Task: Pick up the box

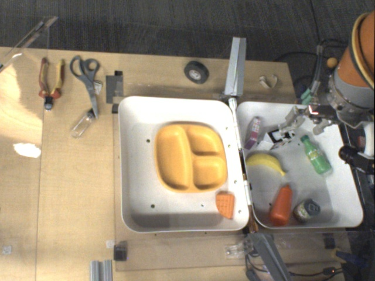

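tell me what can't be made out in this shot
- Tool, camera view: too small and cluttered to tell open from shut.
- Arm: cut off by the right edge.
- Box: no item in the right bin clearly reads as one.
- Purple item: too small to identify.

Two white bins sit side by side. The left bin (135, 157) holds one yellow divided tray (190, 156) and one orange waffle-textured piece (225, 204). The right bin (345, 209), beside it, holds one purple tube (253, 132), one banana (266, 163), one green bottle (316, 154), one red-orange bottle (281, 205) and one small can (306, 210). On the bench left of the left bin: one pair of scissors (87, 75), one pair of pliers (50, 81). Behind it, one tape roll (196, 72).
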